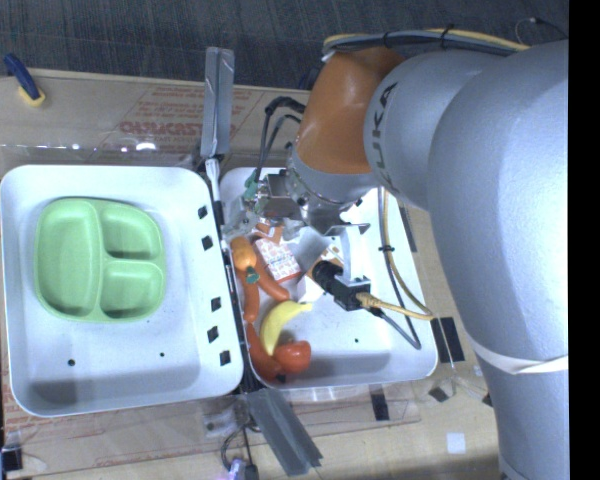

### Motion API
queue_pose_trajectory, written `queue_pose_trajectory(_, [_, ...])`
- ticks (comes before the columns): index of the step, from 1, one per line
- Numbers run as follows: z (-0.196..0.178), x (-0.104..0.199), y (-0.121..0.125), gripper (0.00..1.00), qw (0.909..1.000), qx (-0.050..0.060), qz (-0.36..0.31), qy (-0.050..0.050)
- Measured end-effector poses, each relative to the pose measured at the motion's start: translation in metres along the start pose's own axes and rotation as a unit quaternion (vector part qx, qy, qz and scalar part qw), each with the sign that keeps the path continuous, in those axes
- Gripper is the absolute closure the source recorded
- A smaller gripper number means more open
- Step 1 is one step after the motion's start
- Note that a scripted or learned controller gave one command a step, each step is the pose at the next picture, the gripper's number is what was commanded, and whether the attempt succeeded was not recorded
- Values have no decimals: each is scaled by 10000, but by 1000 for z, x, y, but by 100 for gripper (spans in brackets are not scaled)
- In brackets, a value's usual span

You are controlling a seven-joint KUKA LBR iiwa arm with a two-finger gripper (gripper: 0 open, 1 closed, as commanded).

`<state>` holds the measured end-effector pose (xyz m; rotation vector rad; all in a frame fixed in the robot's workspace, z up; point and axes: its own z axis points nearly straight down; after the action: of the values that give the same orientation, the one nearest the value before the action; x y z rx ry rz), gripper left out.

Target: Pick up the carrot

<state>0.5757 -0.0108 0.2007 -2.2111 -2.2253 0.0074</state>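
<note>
Your carrot (248, 268) lies in the right bin (410, 363), hard against its left wall, its long axis running from far to near and slanting a little rightward at the near end. A banana (278, 323) and a tomato (292, 356) crowd its near end; a small carton (278, 258) sits just right of it. The gripper (280, 208) hangs just beyond the carrot's far end, a touch to the right. You cannot tell from here how it is set. In the left bin (20, 368) rests a green tray (100, 258), well apart.
</note>
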Motion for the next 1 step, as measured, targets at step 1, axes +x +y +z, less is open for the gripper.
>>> queue_pose_trajectory(1, [9,63,15,0,9995,-26,-302,-4])
